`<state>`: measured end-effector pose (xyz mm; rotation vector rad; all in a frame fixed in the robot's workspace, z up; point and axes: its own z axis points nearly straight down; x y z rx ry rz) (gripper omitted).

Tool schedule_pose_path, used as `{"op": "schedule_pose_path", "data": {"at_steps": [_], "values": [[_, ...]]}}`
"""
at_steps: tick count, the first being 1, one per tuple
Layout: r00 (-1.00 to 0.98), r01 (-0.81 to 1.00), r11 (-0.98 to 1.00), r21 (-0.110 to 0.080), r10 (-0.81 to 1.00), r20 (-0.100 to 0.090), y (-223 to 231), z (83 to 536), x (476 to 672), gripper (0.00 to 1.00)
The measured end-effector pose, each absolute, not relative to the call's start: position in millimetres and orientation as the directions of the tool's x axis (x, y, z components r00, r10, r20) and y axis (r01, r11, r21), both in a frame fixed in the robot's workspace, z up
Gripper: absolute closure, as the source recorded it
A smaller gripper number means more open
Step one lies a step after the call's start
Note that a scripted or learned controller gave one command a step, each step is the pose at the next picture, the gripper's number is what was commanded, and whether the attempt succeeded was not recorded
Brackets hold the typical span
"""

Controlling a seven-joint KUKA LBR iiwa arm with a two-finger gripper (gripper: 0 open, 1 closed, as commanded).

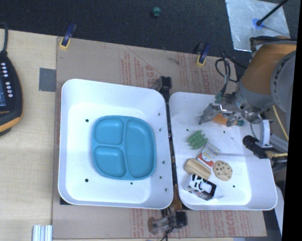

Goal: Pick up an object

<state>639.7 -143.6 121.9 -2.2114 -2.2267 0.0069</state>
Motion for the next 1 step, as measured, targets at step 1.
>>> {"op": "schedule_pose_path", "data": {"at_steps": [1], "values": [[-0.005, 1.0, 0.005, -0.005, 1.0, 0.0, -91.5, 91.2, 570.4, 0.0]]}}
